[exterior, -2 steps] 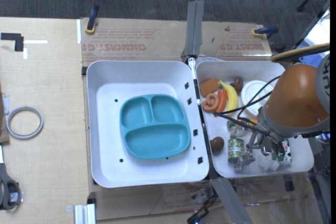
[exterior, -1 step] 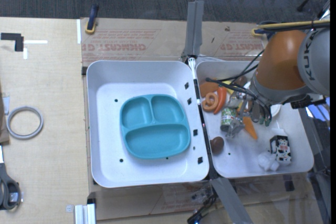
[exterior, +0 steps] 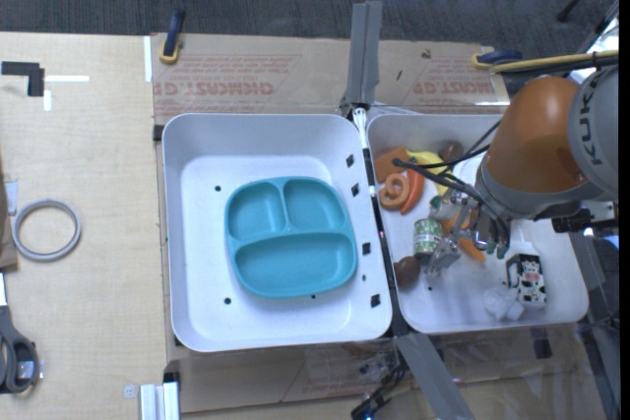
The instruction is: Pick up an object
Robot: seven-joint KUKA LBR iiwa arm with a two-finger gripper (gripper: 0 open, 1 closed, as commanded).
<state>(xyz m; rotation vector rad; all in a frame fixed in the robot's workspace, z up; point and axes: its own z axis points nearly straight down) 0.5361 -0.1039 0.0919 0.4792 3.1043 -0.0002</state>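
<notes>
Obs.: my pincer [exterior: 446, 249] is low in the right bin [exterior: 556, 318], over the clutter on its left side. Wrist and cabling hide the tips, so I cannot tell whether it is spread or pressed together. Nothing is visibly pinched.

Candidate object: a small greenish can [exterior: 427, 236], just beside the pincer on the side towards the bin divider. A dark brown lump [exterior: 406, 271] lies near it, closer to the front wall. An orange coil [exterior: 398, 192] lies further back, and an orange piece [exterior: 472, 249] sits close under my wrist. A black-and-white toy [exterior: 530, 281] stands apart, nearer the right wall. The left bin [exterior: 192, 315] holds a teal divided plate [exterior: 291, 236]. A grey ring [exterior: 44, 229] lies on the surface, outside both bins.

Judgement: grasp not yet secured.

Method note: centre over one item only. The can looks the best bet, but it is probably round and prone to roll. Straddle its body squarely, keep clear of the orange piece and the divider wall, close fully, then lift straight up. Confirm the object rises with me before travelling.
</notes>
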